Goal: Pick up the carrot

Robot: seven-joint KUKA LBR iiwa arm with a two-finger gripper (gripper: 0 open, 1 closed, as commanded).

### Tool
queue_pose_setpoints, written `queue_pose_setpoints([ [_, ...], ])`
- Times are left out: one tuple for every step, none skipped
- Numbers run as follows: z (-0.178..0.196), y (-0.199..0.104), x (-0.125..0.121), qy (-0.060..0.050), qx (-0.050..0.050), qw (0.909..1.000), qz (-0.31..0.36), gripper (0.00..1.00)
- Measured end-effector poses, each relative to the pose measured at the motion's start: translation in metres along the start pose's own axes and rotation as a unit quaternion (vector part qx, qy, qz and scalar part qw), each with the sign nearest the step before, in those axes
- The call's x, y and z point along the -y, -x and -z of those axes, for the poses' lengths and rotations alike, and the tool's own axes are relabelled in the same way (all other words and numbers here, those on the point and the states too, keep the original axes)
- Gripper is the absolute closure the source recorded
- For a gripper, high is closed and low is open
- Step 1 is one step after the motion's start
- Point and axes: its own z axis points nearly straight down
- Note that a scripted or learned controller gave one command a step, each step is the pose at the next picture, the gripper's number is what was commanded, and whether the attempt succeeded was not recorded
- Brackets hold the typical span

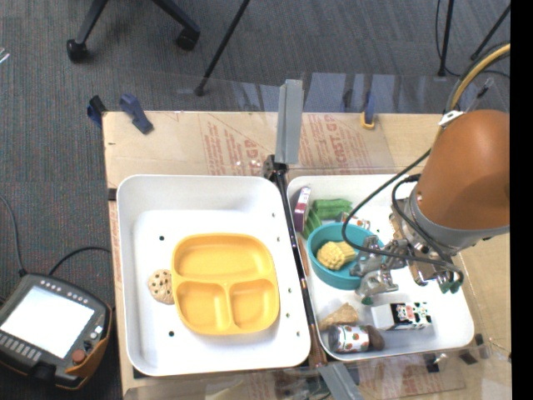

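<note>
My gripper (375,280) hangs low in the right bin (445,311), just off the right edge of a teal bowl (327,275) that holds a yellow corn cob (336,254). Directly below the gripper, toward the front, lies a small white carton with black patches (404,315). The arm's orange band (466,169) and its cables cover the right and middle of this bin, hiding whatever lies under them.
The right bin also holds a green item (331,209), a purple packet (301,202), a tan wedge (341,315) and a can on its side (354,337). In the left bin (133,202) are a yellow divided tray (225,294) and a cookie (161,286).
</note>
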Motion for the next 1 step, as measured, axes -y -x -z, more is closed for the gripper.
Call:
queue_pose_setpoints([
  [0.0198,0.0121,0.0827,0.0,0.0,0.9961,0.088,1.0],
])
